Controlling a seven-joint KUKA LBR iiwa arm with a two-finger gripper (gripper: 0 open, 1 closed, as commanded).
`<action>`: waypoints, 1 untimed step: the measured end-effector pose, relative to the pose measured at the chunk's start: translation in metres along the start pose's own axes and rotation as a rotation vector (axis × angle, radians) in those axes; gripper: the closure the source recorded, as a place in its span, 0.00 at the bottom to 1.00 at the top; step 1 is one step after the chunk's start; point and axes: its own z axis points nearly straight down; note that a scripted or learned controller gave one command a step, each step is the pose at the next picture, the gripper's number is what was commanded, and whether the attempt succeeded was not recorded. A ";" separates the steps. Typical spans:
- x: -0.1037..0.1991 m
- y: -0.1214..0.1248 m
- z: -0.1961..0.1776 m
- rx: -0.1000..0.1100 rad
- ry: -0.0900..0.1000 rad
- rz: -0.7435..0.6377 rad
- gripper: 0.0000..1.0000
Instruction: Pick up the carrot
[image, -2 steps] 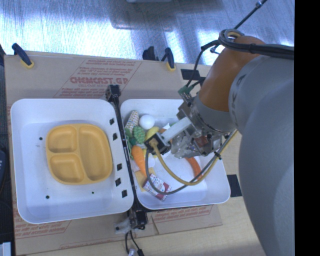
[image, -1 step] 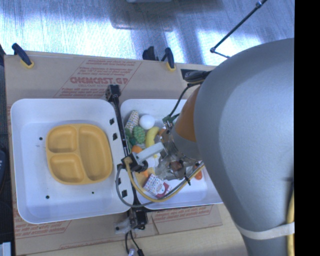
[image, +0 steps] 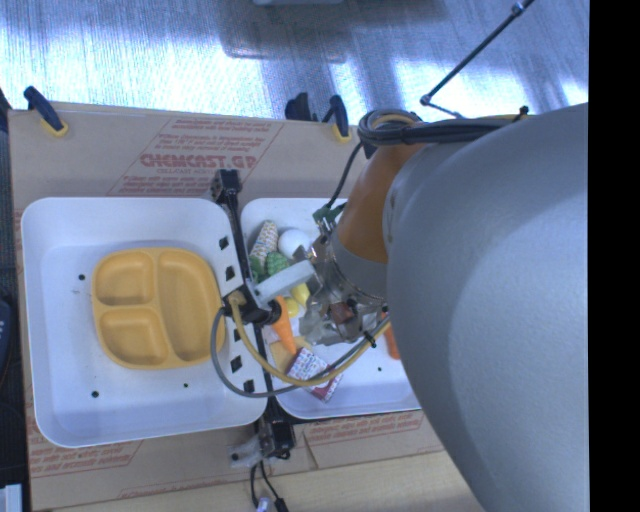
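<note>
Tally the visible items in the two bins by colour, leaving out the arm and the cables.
Yellow: 3, divided plate, corn cob, small yellow piece
Orange: 1, carrot
Green: 1, leafy vegetable
White: 1, egg-like ball
Red and white: 1, packet
Total: 7; the arm may hide more.

From my remote station: the arm (image: 500, 300) fills the 3 o'clock side, a broad, smooth pale-grey shell. At its 10 o'clock end sits a rounded orange band (image: 365, 215), ringed by a black cable loop (image: 385, 122). Below it, a metallic wrist block (image: 335, 310) trails yellowish and black cables.
</note>
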 end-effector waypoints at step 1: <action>0.009 -0.046 -0.003 -0.002 -0.001 -0.062 1.00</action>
